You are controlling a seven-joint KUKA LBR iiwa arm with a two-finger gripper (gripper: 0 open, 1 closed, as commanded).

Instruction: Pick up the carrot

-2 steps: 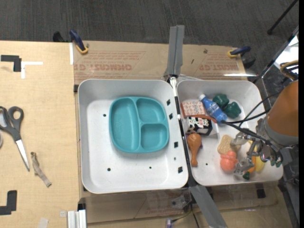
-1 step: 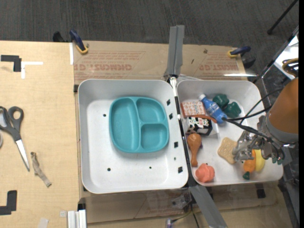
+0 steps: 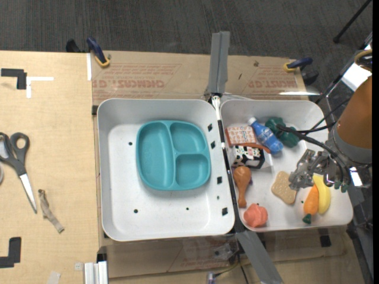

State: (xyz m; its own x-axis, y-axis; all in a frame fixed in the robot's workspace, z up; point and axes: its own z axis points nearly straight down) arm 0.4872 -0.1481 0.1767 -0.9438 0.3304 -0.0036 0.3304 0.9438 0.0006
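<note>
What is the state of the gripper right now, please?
Gripper: above the right bin, just left of the carrot and banana; open or shut cannot be told.

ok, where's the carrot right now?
In the camera view, the carrot lies in the right bin near its front-right corner, against the banana, just below the gripper.

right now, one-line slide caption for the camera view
End effector hovers over the right bin beside the carrot and banana; teal plate in the left bin.
</note>
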